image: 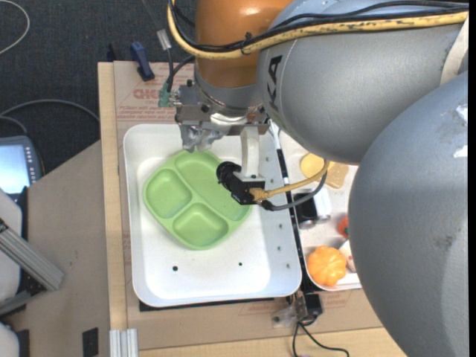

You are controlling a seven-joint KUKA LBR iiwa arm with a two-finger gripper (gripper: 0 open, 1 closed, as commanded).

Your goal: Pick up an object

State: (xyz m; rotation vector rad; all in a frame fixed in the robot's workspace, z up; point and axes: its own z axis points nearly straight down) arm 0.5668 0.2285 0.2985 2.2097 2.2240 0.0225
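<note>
The gripper [199, 136] hangs directly over the far rim of the green divided plate [195, 199] in the left bin [149, 274], the plate's long axis running down-right from the jaws, whose spread I cannot tell.

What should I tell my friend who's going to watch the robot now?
Gripper: down at the far edge of the green divided plate; whether it grips the plate can't be seen.
The plate lies in the left bin.
An orange toy fruit sits in the right bin, mostly under the arm.
Done: nothing visibly lifted.
Left: grab an object and raise it.
</note>
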